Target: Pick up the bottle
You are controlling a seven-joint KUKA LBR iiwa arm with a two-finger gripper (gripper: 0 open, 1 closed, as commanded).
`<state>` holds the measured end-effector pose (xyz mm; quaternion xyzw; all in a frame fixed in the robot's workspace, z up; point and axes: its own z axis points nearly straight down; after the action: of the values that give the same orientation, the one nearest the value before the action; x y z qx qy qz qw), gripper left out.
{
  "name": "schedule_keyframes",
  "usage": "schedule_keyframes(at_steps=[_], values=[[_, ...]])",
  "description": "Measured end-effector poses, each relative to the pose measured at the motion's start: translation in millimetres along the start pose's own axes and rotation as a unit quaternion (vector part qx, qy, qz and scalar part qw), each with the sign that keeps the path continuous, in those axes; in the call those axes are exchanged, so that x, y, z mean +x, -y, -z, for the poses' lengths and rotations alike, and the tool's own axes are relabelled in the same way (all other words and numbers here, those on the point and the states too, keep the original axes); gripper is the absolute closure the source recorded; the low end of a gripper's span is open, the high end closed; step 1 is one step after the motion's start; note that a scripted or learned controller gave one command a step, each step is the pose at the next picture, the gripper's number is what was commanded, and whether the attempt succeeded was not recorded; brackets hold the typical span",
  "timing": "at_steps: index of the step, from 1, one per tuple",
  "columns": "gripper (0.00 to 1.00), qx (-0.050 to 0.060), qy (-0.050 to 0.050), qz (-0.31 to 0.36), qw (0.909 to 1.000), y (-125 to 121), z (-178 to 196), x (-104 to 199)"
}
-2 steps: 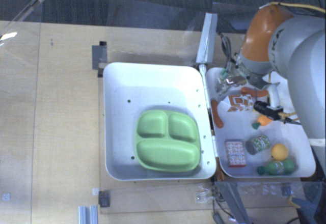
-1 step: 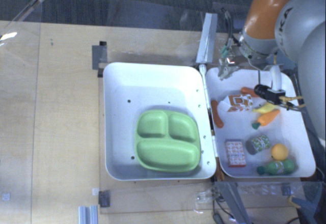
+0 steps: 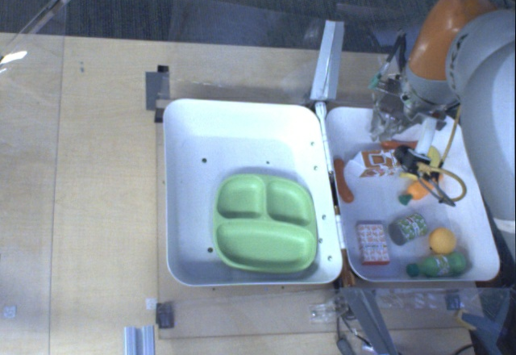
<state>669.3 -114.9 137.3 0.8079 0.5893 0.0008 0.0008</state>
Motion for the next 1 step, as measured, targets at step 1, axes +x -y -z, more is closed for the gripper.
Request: schedule_keyframes(at_steps=[1], values=[[1.00,-0.015,-0.003,-0.107,0.9942,-27.4,-35.0,-55.5]])
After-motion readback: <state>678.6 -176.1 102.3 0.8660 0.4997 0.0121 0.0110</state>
